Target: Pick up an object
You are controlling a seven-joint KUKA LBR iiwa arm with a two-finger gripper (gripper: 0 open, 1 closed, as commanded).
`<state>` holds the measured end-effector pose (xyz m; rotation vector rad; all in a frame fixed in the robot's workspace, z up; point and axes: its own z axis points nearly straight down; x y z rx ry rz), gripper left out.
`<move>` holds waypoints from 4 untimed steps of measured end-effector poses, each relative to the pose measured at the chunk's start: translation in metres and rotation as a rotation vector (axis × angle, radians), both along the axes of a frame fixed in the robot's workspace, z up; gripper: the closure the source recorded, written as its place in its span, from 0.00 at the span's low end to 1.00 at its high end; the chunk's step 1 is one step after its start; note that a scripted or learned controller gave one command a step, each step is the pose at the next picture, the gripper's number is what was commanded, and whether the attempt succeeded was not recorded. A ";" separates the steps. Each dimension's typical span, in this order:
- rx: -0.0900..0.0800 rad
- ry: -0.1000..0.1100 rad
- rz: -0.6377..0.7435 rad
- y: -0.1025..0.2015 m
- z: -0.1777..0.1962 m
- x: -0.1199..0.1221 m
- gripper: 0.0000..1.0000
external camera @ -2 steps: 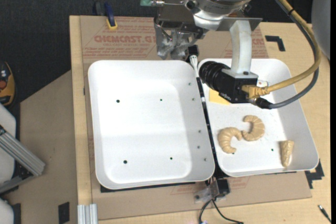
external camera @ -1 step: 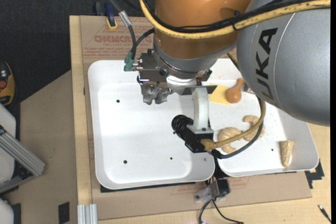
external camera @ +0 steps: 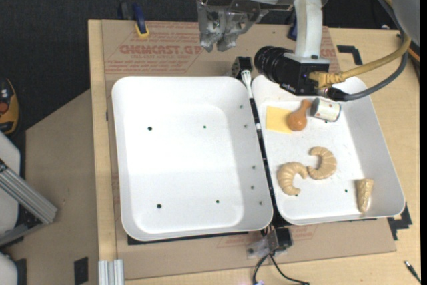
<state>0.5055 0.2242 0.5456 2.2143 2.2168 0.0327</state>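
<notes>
You see the gripper point(external camera: 223, 37) at about 12 o'clock in the view, hanging above the brown board point(external camera: 160, 50) just beyond the far edge of the left bin point(external camera: 127, 143). Its metal fingers point(external camera: 215, 39) sit bunched close together with nothing between them, so it holds no object.

The things you could pick all lie in the right bin point(external camera: 380, 143), toward 3 o'clock. A flat yellow square that looks like a cheese slice point(external camera: 277, 120) lies near that bin's far left corner. Touching its right edge is an orange-brown drumstick-shaped piece point(external camera: 299, 118), its thin end pointing toward 1 o'clock. Just beside that end lies a small white cylinder with a red cap point(external camera: 326, 111).

Nearer you, at about 4 o'clock, two croissants point(external camera: 291, 177) lie curled side by side and touching; the right-hand one point(external camera: 322, 163) sits slightly farther from you. Well apart from them, at the bin's near right corner, a pale cone-shaped piece point(external camera: 364, 194) lies against the rim.

A black camera-like unit point(external camera: 283, 69) on a white bracket point(external camera: 308, 23) overhangs the right bin's far edge, with a tan hose point(external camera: 380, 67) running off toward 2 o'clock.
</notes>
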 end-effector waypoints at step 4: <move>-0.017 0.037 -0.002 0.000 -0.264 -0.029 1.00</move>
